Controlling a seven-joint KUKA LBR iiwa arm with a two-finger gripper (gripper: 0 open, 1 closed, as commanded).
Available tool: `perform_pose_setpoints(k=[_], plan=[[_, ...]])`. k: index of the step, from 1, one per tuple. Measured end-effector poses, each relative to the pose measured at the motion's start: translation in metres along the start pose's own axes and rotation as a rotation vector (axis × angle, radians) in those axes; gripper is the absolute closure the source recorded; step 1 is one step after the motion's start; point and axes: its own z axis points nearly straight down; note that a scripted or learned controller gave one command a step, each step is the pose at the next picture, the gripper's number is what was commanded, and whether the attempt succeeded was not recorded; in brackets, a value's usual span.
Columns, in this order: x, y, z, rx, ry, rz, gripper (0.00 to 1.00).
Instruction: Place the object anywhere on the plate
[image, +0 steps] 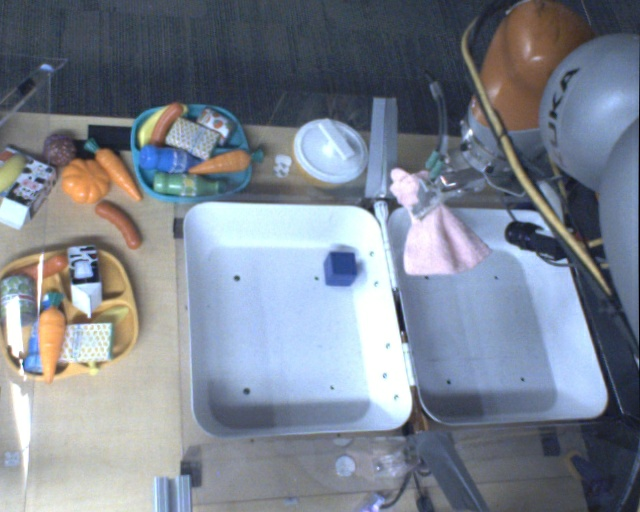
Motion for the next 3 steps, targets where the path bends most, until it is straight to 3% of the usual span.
perform_pose_setpoints(k=[3], plan=[[0.169, -0.018, 0.000, -0.004, 0.001, -1.204, 1.00]])
